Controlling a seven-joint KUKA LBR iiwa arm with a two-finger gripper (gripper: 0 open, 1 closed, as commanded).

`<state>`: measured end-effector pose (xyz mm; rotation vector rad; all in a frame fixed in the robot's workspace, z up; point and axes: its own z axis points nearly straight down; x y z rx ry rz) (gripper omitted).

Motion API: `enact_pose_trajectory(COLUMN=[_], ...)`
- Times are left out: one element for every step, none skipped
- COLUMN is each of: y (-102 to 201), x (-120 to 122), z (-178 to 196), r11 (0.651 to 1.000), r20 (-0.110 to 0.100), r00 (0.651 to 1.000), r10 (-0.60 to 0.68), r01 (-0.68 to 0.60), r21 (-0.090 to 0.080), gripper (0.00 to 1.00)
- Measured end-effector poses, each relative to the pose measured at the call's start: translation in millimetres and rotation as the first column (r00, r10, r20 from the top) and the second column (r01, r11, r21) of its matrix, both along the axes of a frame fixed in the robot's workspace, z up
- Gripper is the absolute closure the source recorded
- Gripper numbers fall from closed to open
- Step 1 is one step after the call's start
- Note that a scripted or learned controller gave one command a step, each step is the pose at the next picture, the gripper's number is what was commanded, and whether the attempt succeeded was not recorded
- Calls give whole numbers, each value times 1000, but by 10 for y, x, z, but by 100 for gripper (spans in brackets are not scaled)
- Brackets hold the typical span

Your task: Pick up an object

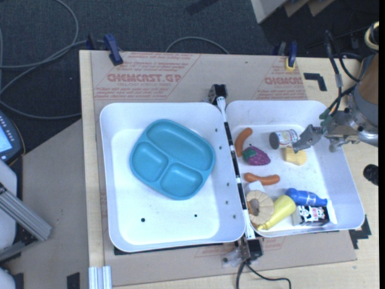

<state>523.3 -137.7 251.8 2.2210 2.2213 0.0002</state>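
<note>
My gripper point(305, 138) is low over the right bin point(343, 179), reaching in from the right edge, upper part of the bin. Can't tell if my jaws are open or closed from this angle, and nothing visibly sits between them

Right under/just beside the tip: a pale yellow wedge, looks like a cheese piece point(295, 156), touching or nearly touching the tip, can't tell which. Just left of the tip a small grey-capped can point(283, 139) lies on its side

Rest of the right bin:
- orange sausage point(242, 141), curved, near the left wall, upper part
- purple grape bunch with a green stem point(256, 156), just below and right of that sausage
- second orange sausage point(261, 178), lying flat, mid-bin
- tan round bun-like piece point(258, 202), lower left corner area
- yellow pear-like piece point(280, 211), touching the tan one on its right
- blue bottle point(305, 197) lying on its side, just right of the yellow piece
- black-and-white carton point(313, 215), just below the bottle, against the bottom wall

Left bin point(120, 221): a blue divided plate point(172, 158) with three compartments, sitting tilted in the upper middle. A couple of small dark specks on the bin floor below it

Both bins sit side by side on a board with red lettering point(144, 77), blue clamps point(112, 48) at its top edge
</note>
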Motion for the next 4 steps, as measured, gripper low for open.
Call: enact_pose_trajectory(y=[87, 127, -256, 45], x=[1216, 1446, 1443, 382], z=[-1580, -1671, -1036, -1318], r11=[1000, 1000, 1000, 1000], r20=[14, 4, 7, -11], r00=[1000, 1000, 1000, 1000], r10=[6, 2, -2, -2], r01=[-6, -2, 2, 2], r21=[-3, -1, -3, 4], gripper=[0, 0, 0, 0])
